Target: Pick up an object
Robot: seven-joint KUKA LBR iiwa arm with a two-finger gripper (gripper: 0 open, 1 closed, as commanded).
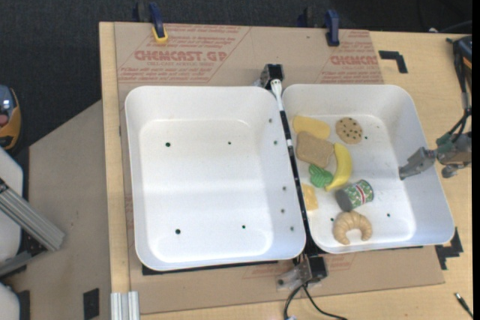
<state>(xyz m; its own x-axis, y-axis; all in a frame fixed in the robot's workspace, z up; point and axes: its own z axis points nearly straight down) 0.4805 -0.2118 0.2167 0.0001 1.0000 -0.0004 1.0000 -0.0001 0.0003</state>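
We list a bench [225,49] of brown board bearing two shallow white bins side by side; the left bin [206,176] shows bare floor with small dark dots; the right bin [390,116] carries every loose item.

Contents of the right bin, all toward its left half: a round cookie [349,130] near the far wall; a yellow slab [310,126] just left of it; a brown bread slice [315,151] touching the slab's near edge; a banana [342,167] curving down beside the bread; a green piece [321,177] tucked against the banana's left side; a small yellow block [309,197] by the dividing wall; a green-and-red can [355,195] lying on its side below the banana; a croissant [352,226] nearest the front wall.

The gripper [414,165] we place at the right bin's right rim, well apart from the items, nothing between its tips; how far it is parted we cannot tell.

Two blue clamps [157,18] sit on the bench's far edge.
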